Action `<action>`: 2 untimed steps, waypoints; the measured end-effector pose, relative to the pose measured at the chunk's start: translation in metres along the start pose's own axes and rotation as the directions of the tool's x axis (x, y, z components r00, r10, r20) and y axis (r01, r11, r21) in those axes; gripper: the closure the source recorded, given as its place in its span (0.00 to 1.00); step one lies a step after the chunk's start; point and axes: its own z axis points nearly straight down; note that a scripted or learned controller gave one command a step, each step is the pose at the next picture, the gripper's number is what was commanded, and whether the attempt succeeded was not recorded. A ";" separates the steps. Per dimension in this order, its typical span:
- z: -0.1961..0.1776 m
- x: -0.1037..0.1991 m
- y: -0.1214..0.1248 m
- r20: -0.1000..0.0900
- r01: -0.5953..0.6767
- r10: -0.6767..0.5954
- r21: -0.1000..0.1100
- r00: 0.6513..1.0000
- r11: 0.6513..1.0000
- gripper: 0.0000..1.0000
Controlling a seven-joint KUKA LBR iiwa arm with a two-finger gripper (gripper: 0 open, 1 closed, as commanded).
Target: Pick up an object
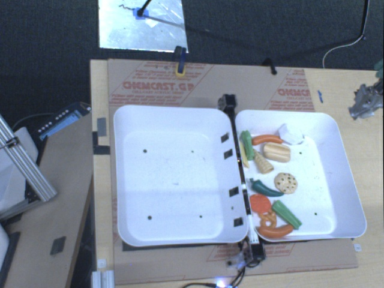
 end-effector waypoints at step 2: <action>0.028 0.045 -0.008 -0.001 -0.002 0.002 0.001 1.000 1.000 1.00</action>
